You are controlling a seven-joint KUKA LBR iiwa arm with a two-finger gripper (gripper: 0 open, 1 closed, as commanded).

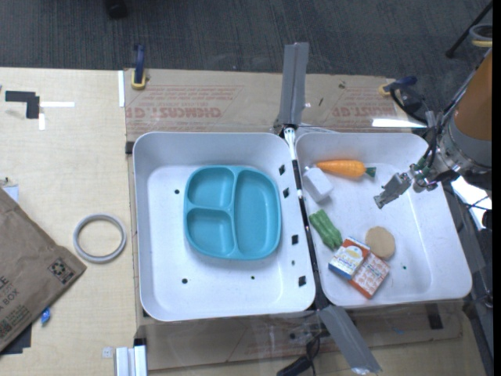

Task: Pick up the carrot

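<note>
My tool (pixel 391 191) hangs over the right bin (pixel 438 288), reaching in from the right side of the camera view, its tip low and pointing left; it carries nothing, and from this angle I cannot tell how it is set. The carrot (pixel 342 168) lies to the tool's upper left, near the bin's back wall, orange body stretched left to right with its green stub end turned toward the tool. The two are apart, with bare white floor between them.

Just left of the carrot sits a small white block (pixel 316 185), nearly touching its lower left end. Farther forward lie a green vegetable (pixel 326 229), a tan round piece (pixel 381 242) and a small printed carton (pixel 358 267). The left bin (pixel 156 288) holds a blue divided plate (pixel 233 212); a tape ring (pixel 99 236) rests on the tabletop (pixel 63 171) beyond it.

As I judge it, the approach is the step in hand. To do it well I would centre over the carrot's thick middle, close across its narrow width, and stay clear of the white block and the back wall.
</note>
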